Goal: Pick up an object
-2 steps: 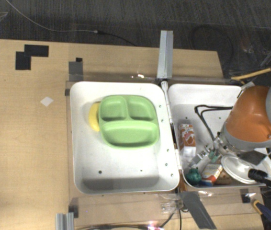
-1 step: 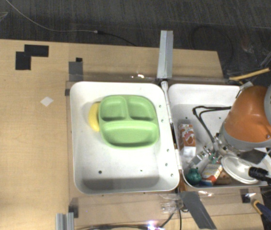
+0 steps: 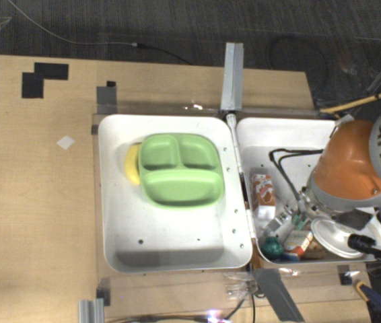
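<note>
The gripper [image 3: 290,221] is sunk among clutter at the near left corner of the right-hand shallow white bin [image 3: 278,130]; whether it is parted or closed cannot be told. A teal rounded object [image 3: 272,247] lies just beside it, a red-and-white packet [image 3: 264,190] a little farther back, a white round dish [image 3: 335,237] to its right. The grey arm with its orange band [image 3: 349,163] looms above. In the left-hand white bin [image 3: 163,241], a green divided plastic plate [image 3: 180,169] partly covers a yellow object [image 3: 132,163].
</note>
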Tool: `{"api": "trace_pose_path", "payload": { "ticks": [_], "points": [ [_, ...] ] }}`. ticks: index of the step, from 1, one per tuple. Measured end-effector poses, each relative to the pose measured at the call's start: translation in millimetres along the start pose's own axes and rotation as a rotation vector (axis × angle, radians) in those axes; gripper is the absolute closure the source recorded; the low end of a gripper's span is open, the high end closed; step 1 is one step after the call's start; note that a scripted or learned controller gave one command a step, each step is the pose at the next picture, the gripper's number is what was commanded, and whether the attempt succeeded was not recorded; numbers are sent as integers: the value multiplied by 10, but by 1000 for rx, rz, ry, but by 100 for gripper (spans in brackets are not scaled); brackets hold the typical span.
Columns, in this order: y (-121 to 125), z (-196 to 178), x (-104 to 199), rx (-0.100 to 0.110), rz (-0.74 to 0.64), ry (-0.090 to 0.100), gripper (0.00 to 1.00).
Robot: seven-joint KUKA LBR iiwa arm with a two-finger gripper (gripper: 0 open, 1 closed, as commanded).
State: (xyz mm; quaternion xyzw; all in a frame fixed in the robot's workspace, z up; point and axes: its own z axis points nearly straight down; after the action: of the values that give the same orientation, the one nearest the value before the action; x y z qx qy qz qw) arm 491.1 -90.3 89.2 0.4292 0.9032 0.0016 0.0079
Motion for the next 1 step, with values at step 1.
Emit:
{"api": "trace_pose_path", "payload": {
  "ticks": [1],
  "points": [
    [30,-124,-24,-8,3,-8,100]
  ]
}}
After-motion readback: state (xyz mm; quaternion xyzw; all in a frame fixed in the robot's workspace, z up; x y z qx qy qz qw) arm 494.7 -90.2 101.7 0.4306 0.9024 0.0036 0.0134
